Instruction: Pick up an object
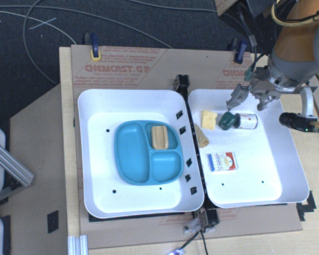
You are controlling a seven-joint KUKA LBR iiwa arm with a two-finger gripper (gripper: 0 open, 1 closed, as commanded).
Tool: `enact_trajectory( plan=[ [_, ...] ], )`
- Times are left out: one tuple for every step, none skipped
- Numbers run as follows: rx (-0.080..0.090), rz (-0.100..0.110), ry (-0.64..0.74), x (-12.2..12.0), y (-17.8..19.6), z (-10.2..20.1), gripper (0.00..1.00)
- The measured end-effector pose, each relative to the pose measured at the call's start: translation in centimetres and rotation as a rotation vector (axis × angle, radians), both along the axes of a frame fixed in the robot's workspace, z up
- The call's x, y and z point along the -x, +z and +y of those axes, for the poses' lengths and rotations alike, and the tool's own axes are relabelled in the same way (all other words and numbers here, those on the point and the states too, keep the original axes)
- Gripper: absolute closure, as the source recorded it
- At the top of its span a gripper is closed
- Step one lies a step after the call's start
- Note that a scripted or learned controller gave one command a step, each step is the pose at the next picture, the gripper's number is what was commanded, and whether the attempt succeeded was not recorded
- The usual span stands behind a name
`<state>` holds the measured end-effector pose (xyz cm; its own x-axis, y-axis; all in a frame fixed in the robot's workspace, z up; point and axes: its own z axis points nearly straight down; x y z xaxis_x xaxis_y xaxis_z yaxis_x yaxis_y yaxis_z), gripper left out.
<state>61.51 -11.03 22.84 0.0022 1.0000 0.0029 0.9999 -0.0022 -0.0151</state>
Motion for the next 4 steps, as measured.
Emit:
enact_trajectory(
  plan=[
    [0.002,-0.014,0.003,-0.3,0.8,0.0,0.0],
    [0.001,-0.007,0.002,-0.7,-5.4,0.0,0.0],
    [0.001,-0.008,0.002,-0.1,-9.8,-0.2,0.0],
    [0.001,-0.009,0.002,0.0,-14.6,-0.1,0.0]
  ],
)
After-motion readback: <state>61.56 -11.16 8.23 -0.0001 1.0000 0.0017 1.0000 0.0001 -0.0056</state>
